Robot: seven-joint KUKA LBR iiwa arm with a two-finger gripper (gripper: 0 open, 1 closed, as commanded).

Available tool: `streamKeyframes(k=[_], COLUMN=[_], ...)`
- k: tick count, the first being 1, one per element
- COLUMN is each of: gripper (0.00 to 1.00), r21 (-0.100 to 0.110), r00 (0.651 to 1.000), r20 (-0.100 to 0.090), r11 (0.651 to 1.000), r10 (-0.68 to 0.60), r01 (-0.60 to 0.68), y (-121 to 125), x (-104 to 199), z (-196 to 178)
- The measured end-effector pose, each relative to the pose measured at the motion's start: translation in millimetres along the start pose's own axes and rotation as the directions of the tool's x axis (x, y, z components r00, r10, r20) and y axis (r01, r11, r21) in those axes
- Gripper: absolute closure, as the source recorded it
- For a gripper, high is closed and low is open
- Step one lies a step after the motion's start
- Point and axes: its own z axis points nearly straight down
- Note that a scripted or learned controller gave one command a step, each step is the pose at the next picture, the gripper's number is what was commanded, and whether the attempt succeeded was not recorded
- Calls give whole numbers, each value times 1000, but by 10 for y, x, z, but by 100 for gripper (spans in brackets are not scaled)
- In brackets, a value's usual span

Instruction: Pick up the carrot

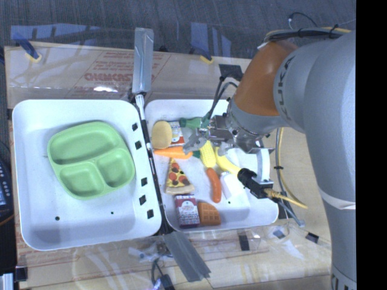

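The carrot (172, 153) is a slim orange stick lying flat across the upper left part of the right bin (261, 213), just below a tan potato (161, 134). My gripper (197, 141) hangs at the end of the grey and orange arm, right over the carrot's right end and next to a yellow corn cob (207, 153). The wrist hides that end of the carrot, and I cannot see anything held.
The right bin also holds a pizza slice (176, 177), an orange-red sausage (214, 185), a banana (227, 164), a small red carton (187, 211) and a brown waffle piece (209, 213). A green divided plate (91, 159) lies in the left bin (36, 222).
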Motion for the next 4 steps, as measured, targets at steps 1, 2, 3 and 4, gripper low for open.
streamKeyframes(k=[1, 2, 3, 4], gripper=[0, 0, 0, 100], r21=[-1, -1, 1, 3], r00=[1000, 1000, 974, 974], r20=[0, 0, -1, 0], r11=[1000, 1000, 974, 974], r10=[0, -1, -227, -228], r01=[0, 1, 227, 228], y=[219, 219, 420, 420], x=[416, 415, 102, 89], z=[93, 93, 889, 784])
